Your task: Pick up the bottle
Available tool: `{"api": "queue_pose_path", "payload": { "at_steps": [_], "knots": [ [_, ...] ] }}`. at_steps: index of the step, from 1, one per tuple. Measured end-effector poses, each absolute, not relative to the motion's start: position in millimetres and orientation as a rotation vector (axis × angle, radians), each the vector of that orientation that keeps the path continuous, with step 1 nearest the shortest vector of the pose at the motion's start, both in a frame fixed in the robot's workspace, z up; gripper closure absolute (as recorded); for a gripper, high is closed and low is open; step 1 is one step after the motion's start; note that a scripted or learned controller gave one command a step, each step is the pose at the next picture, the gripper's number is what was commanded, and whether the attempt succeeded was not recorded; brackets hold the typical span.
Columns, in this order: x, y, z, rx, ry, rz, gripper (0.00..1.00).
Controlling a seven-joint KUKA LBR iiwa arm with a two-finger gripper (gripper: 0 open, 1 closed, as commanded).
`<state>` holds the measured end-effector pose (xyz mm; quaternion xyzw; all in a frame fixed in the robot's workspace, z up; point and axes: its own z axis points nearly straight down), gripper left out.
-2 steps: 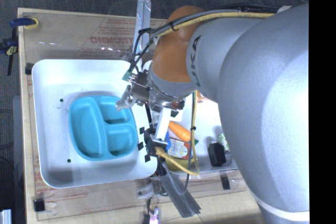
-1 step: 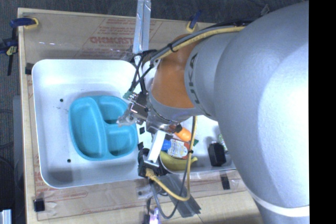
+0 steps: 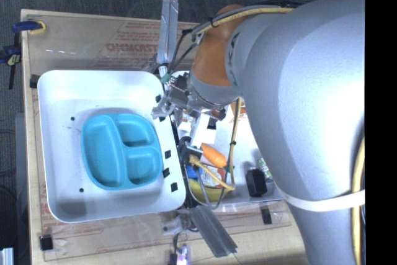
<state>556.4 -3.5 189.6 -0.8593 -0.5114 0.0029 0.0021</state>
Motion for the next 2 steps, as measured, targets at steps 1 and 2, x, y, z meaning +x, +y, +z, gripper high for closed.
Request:
{"api": "queue_pose_path", "payload": {
  "at_steps": [1,2],
  "knots": [
    [483.7,11.6,190.5,-2.731,-1.546,0.009,0.0],
    [484.0,12.1,199.2,-2.724,-1.553,0.014,1.0]
  ]
}}
